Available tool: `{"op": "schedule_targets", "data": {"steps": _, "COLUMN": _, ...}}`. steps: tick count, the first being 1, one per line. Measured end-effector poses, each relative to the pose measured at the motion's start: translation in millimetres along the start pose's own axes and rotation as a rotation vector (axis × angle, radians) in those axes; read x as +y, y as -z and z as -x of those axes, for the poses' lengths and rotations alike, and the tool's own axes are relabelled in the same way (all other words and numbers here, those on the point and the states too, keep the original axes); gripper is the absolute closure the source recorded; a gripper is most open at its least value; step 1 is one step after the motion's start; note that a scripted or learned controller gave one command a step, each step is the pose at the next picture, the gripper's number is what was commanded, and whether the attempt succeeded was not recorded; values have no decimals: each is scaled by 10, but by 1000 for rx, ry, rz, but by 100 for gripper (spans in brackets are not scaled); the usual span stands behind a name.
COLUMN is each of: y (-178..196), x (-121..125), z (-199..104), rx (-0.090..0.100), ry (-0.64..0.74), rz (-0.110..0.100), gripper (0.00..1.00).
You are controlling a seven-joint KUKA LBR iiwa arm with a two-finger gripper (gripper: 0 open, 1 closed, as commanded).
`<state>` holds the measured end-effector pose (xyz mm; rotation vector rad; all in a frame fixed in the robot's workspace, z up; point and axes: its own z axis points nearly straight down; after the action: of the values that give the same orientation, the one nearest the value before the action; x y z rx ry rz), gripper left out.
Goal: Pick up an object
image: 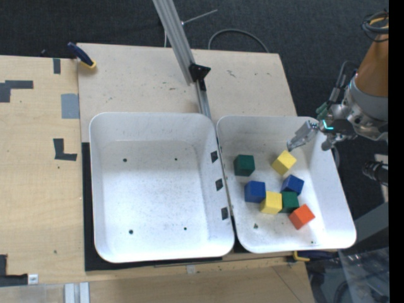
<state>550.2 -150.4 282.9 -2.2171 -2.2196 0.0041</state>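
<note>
The grey arm with the orange band (374, 74) is cut off by the right edge, so most of it lies outside the view. A small green cube (290, 201) sits partly hidden behind a yellow cube (273, 202) and a blue cube (293, 184). Whether the two-finger gripper (314, 137) is open is too small and blurred to tell.

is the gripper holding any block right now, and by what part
Nothing is held: the gripper hangs above the right bin, apart from the yellow block just below it.
</note>
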Motion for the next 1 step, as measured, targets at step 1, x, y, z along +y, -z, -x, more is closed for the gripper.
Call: {"op": "schedule_targets", "data": {"steps": 1, "y": 21, "x": 7, "z": 0, "rx": -1, "ry": 1, "rz": 4, "gripper": 0}}
